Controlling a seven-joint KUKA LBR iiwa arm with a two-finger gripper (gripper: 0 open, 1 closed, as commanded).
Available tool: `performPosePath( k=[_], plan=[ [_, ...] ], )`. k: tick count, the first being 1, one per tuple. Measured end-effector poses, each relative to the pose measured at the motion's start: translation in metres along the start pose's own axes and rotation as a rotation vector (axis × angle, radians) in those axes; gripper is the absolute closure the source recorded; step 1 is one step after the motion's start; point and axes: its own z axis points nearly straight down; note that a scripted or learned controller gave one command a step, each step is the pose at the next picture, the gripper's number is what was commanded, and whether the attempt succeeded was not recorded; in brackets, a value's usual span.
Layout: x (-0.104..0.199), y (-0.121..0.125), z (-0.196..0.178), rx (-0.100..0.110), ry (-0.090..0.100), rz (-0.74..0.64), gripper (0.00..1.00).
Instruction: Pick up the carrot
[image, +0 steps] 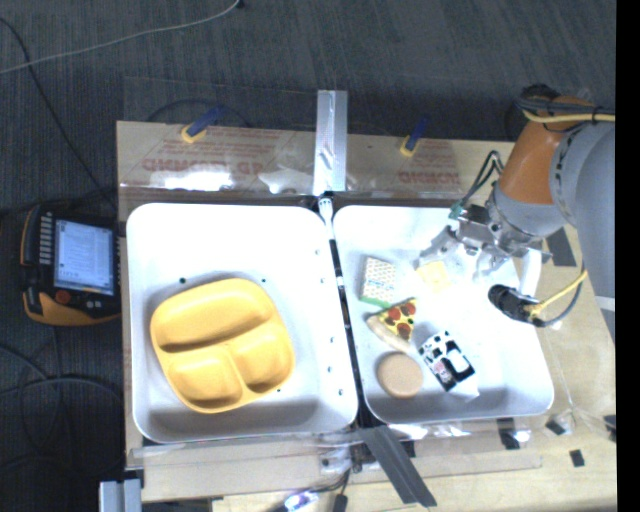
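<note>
Carrot: you cannot pick it out with certainty among the small pieces in the right bin (520, 385). Your likeliest candidate is the orange-yellow wedge (392, 320) with red spots, lying near that bin's left wall, just below a checkered square (378, 275) and just above a round brown disc (401, 375).

The claw (470, 245) hangs over the bin's upper right, close to a pale yellow piece (433, 272). From this angle you cannot tell whether it is open or closed, and nothing can be seen held in it.

To do this step well, confirm the target before you descend. Then bring the claw left and down-frame over the wedge, turn it so it closes across the wedge's narrow width, and drop straight.

Room is tight on that side. The divider (340, 300) between the two bins runs just beside the wedge, and the checkered square nearly touches its upper end. A black-and-white block (446, 361) sits near on the right. Your cleanest approach is probably from the open white floor in the middle of the bin.

The left bin (160, 225) carries a yellow divided tray (222, 343), well apart from the work.
</note>
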Motion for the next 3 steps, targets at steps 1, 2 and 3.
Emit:
performPosePath(
  k=[1,2,3],
  plan=[
    [-0.014,0.048,-0.051,-0.004,-0.003,0.242,0.0],
    [-0.014,0.048,-0.058,0.001,-0.009,0.239,1.0],
    [-0.017,0.048,-0.176,-0.004,-0.003,0.203,1.0]
  ],
)
